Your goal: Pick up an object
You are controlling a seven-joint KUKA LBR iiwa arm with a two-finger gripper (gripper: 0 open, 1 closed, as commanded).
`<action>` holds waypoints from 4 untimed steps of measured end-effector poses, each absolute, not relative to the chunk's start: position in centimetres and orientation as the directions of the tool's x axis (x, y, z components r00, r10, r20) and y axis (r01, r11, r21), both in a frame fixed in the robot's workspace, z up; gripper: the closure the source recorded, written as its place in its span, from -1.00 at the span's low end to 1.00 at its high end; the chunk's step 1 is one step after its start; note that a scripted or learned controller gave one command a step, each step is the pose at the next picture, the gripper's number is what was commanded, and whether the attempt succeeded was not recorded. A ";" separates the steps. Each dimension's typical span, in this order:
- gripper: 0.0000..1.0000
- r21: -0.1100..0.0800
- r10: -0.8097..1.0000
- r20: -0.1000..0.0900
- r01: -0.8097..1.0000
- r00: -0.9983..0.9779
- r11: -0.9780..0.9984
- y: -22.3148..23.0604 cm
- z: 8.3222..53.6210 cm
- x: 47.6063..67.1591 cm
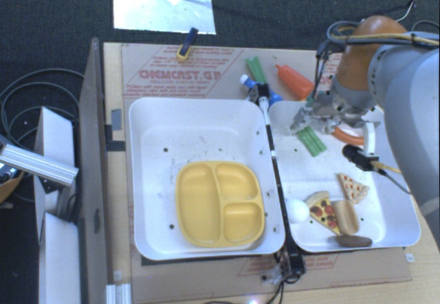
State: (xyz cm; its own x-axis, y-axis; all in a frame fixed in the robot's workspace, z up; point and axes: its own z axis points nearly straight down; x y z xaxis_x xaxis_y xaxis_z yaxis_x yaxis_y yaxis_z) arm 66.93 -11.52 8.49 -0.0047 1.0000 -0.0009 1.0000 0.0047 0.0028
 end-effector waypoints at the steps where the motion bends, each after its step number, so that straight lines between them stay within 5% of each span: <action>1: -1.00 0.002 1.000 -0.001 1.000 -0.005 0.005 -11.6 8.5 66.9; 4: -1.00 0.002 1.000 -0.001 1.000 -0.005 0.005 -11.6 8.5 66.9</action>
